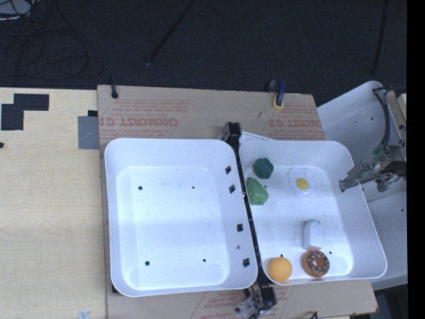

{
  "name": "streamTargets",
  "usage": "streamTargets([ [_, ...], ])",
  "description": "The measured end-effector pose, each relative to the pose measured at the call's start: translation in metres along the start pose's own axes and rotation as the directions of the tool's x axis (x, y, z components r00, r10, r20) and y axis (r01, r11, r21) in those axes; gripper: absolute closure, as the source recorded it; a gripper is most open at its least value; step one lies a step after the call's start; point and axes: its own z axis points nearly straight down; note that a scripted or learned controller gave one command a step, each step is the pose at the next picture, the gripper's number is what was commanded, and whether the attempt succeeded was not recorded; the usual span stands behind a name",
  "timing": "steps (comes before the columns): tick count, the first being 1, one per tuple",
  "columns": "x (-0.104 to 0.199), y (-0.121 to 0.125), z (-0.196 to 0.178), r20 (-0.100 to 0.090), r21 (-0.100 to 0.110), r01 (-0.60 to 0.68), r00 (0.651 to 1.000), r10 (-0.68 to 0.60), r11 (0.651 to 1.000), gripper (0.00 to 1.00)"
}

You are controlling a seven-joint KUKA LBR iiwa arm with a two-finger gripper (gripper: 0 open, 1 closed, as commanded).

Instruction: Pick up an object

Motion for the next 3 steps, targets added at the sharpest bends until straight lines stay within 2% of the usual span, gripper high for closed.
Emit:
streamTargets([
  [1,0.016,0.030,0.116,-0.001,-0.006,0.006,1.000,-0.006,1.000,0.00],
  [2,0.057,0.091,0.181,0.002,-0.013,0.007,1.000,-0.007,1.000,0.00],
  [3,0.083,0.061,-0.002,0.004,-0.028,0.005,1.000,-0.004,1.000,0.00],
])
